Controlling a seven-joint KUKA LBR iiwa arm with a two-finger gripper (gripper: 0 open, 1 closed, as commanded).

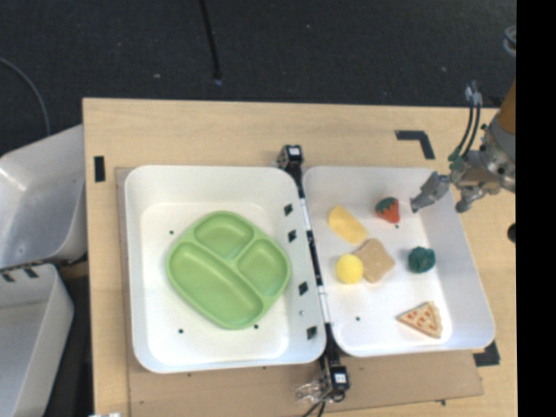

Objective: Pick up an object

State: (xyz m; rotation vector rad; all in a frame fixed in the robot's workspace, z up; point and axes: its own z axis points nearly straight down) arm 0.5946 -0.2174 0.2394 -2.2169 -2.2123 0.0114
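Observation:
The right bin [460,268] holds several toy foods: a red strawberry [387,208], a yellow oblong piece [347,225], a yellow ball [349,269], a tan slice of bread [375,260], a dark green lump [421,259] and a pizza slice [422,320]. My gripper [450,194] hangs over the right bin's upper right corner, to the right of the strawberry. Its fingers [428,191] are spread apart with nothing between them.
The left bin [143,233] holds a green divided plate [228,268]. A hinge strip with black clips [306,259] runs between the two bins. The wooden bench [217,133] surrounds them, with a black corner mark [415,139] at the back right.

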